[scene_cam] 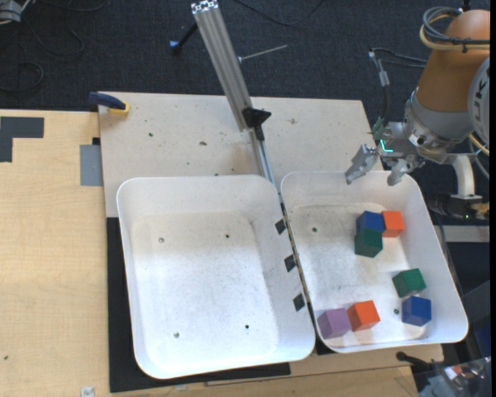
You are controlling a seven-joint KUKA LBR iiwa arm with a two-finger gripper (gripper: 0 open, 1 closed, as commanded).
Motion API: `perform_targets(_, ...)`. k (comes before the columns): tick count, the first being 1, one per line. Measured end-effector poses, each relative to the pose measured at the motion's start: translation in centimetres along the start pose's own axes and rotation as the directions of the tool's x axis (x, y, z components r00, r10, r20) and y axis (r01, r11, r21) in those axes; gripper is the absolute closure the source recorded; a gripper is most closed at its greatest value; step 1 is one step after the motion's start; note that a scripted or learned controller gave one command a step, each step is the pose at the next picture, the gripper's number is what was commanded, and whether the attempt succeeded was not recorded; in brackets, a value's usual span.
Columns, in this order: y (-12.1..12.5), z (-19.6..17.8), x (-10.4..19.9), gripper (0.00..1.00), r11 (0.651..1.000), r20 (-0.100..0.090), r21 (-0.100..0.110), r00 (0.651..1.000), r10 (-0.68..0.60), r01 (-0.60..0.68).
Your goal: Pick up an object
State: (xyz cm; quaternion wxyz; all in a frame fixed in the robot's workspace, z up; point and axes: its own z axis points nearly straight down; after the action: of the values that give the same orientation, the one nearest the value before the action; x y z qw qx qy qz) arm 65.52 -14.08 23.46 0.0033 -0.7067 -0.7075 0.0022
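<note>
The right bin holds several small blocks. A blue block, an orange block and a dark green block cluster near its middle. A green block, a blue block, an orange block and a purple block lie near its front. My gripper hangs above the bin's far rim, open, with nothing between its fingers.
The left bin stands beside the right one. A slanted aluminium bar rises behind the bins, with a black clamp on it. A wooden tabletop lies to the left.
</note>
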Motion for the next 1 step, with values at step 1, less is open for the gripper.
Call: perform_targets(1, 0.09, -0.29, 0.03, 0.00, 1.000, 0.002, -0.004, 1.000, -0.003, 0.003)
